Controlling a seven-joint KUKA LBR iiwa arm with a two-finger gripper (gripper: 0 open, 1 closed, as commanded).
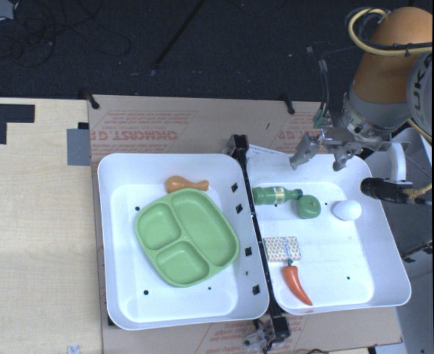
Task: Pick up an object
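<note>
The pincer hangs over the far edge of the right bin, just under the grey wrist and the orange band of the arm. Its 2 fingers are spread well apart, 1 angled toward the left and the other toward the right, with plain gap between them. Nothing sits in that gap and the tips touch none of the objects below; from here I cannot tell how high above the bin rim they are.

The things to pick lie in the right bin. A green bottle lies on its side near the divider, and a round green object sits just beside its cap end. A white egg-shaped ball rests near that, toward the right wall. Nearer to me, a small patterned packet lies flat, and an orange-red pepper lies just below it, pointing toward the near rim.

The left bin holds a green plate with 3 compartments, tilted a little, and an orange drumstick lying at its far edge, touching or almost touching it.
</note>
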